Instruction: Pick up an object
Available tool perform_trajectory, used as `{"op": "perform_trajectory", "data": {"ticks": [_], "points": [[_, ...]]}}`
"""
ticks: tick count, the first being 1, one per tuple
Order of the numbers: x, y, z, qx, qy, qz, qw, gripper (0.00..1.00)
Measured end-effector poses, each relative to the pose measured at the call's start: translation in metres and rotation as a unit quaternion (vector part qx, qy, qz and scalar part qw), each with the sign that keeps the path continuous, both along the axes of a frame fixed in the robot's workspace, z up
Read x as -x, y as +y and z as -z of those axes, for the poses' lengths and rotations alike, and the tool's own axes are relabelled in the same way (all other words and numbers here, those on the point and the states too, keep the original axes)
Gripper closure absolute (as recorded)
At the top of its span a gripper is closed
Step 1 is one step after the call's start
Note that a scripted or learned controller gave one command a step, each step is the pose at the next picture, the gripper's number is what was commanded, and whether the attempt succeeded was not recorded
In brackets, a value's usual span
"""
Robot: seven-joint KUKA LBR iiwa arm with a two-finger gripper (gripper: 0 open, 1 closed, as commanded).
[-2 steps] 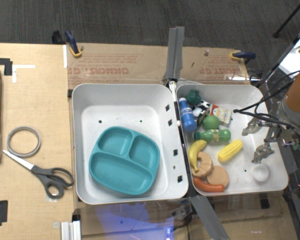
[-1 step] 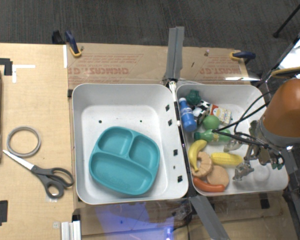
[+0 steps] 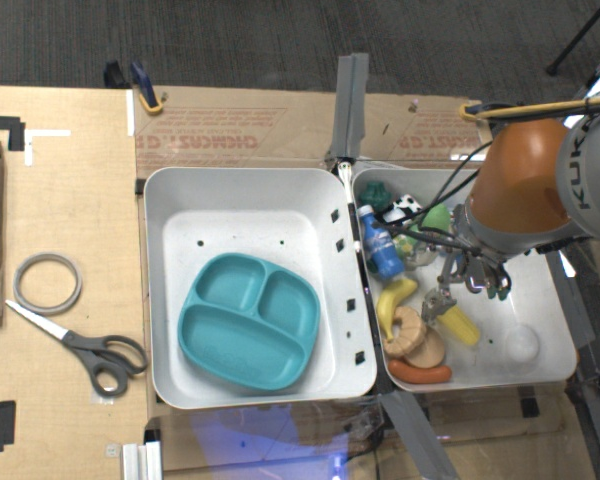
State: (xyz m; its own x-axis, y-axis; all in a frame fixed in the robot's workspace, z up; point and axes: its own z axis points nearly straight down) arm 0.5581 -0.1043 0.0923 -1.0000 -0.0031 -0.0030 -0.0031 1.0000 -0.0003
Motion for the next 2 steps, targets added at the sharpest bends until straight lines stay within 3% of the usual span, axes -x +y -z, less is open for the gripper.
{"op": "perform_trajectory", "data": {"ticks": [1,2], "points": [[0.0664,0.0033,0.0004,0.0000,0.001,-0.005,1.0000,0.00],[0.0648,0.0064,-0.0013,0.0025,-0.002,0.006,1.0000,0.00]]}}
